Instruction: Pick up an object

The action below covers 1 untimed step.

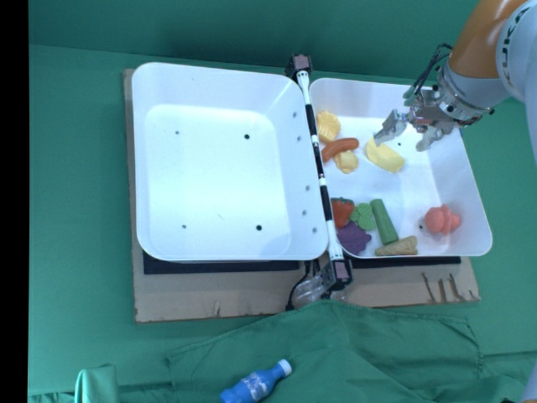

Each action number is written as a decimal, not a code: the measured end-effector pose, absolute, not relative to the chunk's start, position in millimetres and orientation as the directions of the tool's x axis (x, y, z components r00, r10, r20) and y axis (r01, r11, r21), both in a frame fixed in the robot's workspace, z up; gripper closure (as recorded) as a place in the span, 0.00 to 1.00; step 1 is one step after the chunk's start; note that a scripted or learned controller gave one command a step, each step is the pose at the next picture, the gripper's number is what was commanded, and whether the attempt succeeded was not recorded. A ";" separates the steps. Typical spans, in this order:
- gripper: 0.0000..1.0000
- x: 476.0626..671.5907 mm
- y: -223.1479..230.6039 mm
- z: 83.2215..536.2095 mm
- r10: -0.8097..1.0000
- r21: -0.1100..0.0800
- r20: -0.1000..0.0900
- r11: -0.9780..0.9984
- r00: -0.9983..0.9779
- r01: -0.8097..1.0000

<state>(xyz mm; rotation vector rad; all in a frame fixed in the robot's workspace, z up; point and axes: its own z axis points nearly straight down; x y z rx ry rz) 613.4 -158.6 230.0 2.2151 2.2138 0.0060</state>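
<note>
Two-finger metal gripper (pixel 409 133) spread wide with nothing between its fingers, hovering over the right shallow white bin (pixel 470 193), just above a yellow banana-shaped toy (pixel 384 155), pink lumpy toy (pixel 441 219) well apart

Two smooth, slightly glossy white plastic bins, the left bin (pixel 220 162) and the right bin (pixel 470 200), sit on a sheet of matt brown cardboard (pixel 210 305) with a ragged edge. Matt green cloth (pixel 75 225) covers the desk and lies rumpled in front. The toy foods look like matt plastic, such as the orange sausage (pixel 340 149). The pincer (pixel 412 130) is bare grey metal.
</note>
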 end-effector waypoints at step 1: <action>0.00 545.1 -186.2 201.2 1.000 -0.003 -0.002 -0.009 0.009 1.000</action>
